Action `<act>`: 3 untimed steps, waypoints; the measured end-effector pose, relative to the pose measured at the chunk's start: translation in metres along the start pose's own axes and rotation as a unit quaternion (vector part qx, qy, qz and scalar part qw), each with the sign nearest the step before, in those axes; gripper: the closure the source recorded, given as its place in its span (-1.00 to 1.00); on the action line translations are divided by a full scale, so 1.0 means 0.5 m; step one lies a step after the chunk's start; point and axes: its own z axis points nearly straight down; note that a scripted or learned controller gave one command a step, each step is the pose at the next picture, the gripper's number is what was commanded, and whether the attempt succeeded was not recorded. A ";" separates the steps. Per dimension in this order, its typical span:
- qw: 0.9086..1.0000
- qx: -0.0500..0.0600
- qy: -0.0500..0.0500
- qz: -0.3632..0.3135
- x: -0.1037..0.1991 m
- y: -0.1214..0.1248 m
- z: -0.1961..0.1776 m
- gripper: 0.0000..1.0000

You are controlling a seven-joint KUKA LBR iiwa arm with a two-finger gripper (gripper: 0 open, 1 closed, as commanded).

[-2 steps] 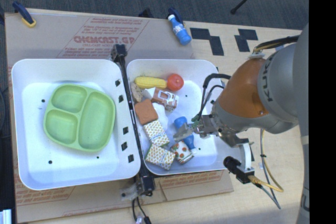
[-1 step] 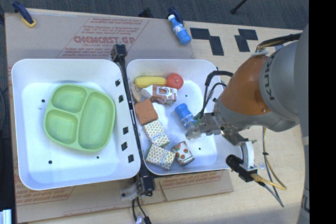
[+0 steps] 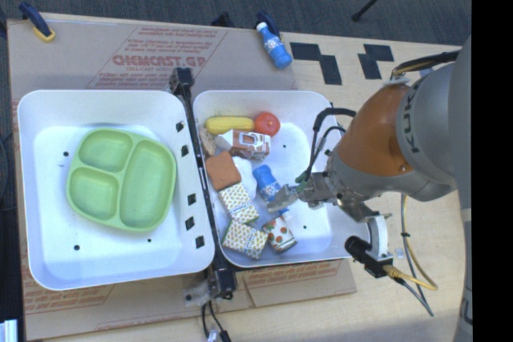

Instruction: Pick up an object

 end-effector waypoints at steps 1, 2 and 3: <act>1.000 -0.001 0.000 0.002 0.030 0.147 0.068 -1.00; 1.000 0.000 0.000 0.001 0.030 0.147 0.048 1.00; 1.000 -0.003 0.000 0.003 0.171 0.146 -0.157 1.00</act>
